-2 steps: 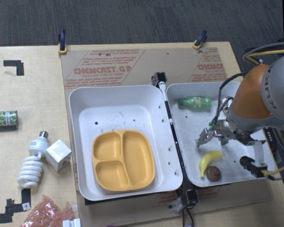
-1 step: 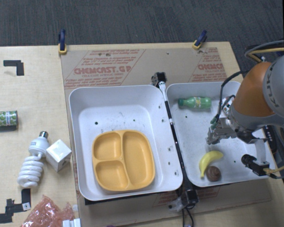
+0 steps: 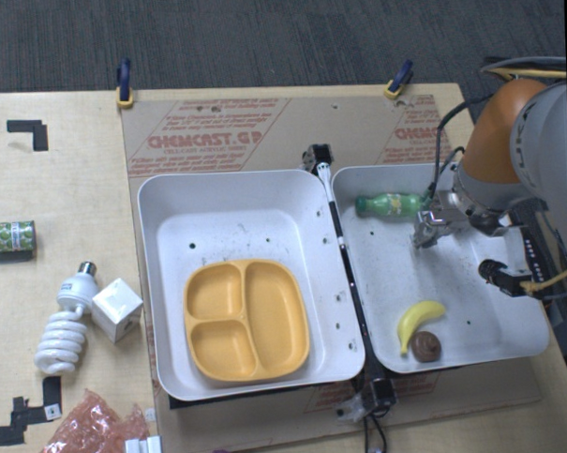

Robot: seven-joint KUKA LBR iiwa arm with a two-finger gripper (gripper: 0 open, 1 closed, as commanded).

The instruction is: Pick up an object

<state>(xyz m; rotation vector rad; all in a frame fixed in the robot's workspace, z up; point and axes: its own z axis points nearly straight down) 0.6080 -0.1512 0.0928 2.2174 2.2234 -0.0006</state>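
My gripper (image 3: 430,228) hangs low in the right bin (image 3: 513,338), just beside the green bottle (image 3: 389,205)'s cap end; I cannot tell my jaws' state. I should centre over the lying bottle's body before closing. Nearest: one banana (image 3: 419,319), one brown ball (image 3: 426,346). Left bin (image 3: 171,226): one yellow tray (image 3: 245,318).

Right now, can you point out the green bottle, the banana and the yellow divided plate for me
green bottle (image 3: 389,205), camera view, middle of its body, lying in the right bin.
banana (image 3: 415,320), camera view, middle of its curve.
yellow divided plate (image 3: 274,317), camera view, floor of its large compartment, in the left bin.
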